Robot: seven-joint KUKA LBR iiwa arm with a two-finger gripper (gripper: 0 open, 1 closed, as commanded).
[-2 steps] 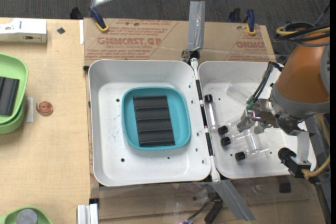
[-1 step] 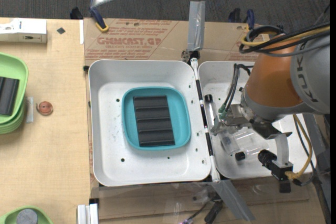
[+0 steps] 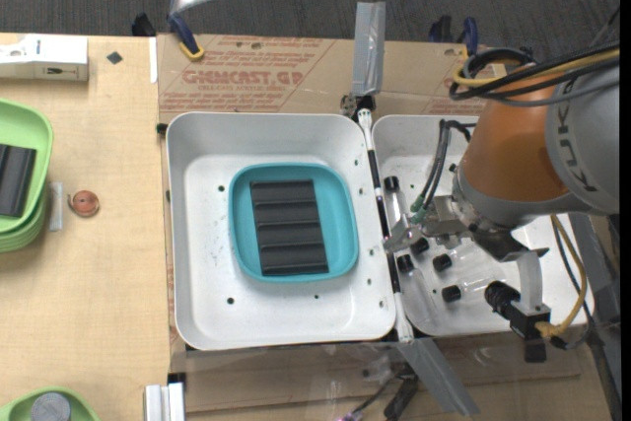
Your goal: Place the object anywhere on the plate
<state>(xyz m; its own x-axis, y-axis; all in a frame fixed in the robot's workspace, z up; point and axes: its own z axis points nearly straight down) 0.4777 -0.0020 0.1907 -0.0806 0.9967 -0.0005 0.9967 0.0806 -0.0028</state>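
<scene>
Where writing can be read, red print on the brown cardboard sheet (image 3: 266,69) behind the bins spells something like "GEMCAST", with smaller lines too fine to make out, and part of the letters "KUKA" shows on the grey casing of the arm (image 3: 582,148) at the right. A white box (image 3: 41,59) at the far left of the worktop (image 3: 99,301) carries dark marks that cannot be read.

The arm reaches in from the right and hangs over the right bin (image 3: 419,311), its orange band above the wrist, with black and yellow cables looping over its top. Its wrist points down and to the left, toward the wall shared by the two bins.

The end effector (image 3: 409,237) sits low in the right bin, close to that shared wall; whether it is apart or together cannot be told, and nothing can be seen held in it. Small black parts lie near it on the bin floor.

The left bin (image 3: 197,311) holds a teal plate (image 3: 242,232). A dark ridged block (image 3: 288,227), the object, lies flat in the middle of the plate, well apart from the end effector.

A green tray (image 3: 30,138) sits at the left edge of the worktop.
</scene>
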